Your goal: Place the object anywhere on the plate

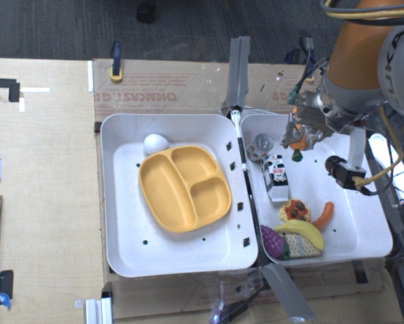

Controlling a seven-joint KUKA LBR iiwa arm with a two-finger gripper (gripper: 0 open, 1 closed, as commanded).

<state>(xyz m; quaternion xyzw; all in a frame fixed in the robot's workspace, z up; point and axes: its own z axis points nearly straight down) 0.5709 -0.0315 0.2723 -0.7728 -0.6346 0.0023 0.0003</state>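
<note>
Carrot pinched above the right bin

Carrot point(297, 142), small and orange, sits between the fingers of the gripper point(299, 140), which I read as pressed in on it, lifted over the far end of the right bin point(373, 235). Just below it a tiny dark green piece point(297, 156) shows, though I cannot tell whether it is attached to the carrot or lying on the bin floor.

From the carrot, the plate point(185, 187) lies well off to the left, in the left bin point(121, 201): yellow, three compartments, turned at an angle. A white egg-like ball point(155, 142) touches its far left corner.

Nearer the carrot, just to its left, I see a small grey metal cup point(262, 143) against the divider between the bins. Toward me from the carrot stands a little black-and-white carton point(277, 175). Farther toward me are a red-and-yellow fruit piece point(295, 210), a sausage point(322, 215), a banana point(303, 231), purple grapes point(272, 241) and a tan woven-looking item point(301, 246) clustered at the near end of the right bin.

The arm point(363, 42) hangs over the far right corner of that bin, orange band above the carrot and to its right.
</note>
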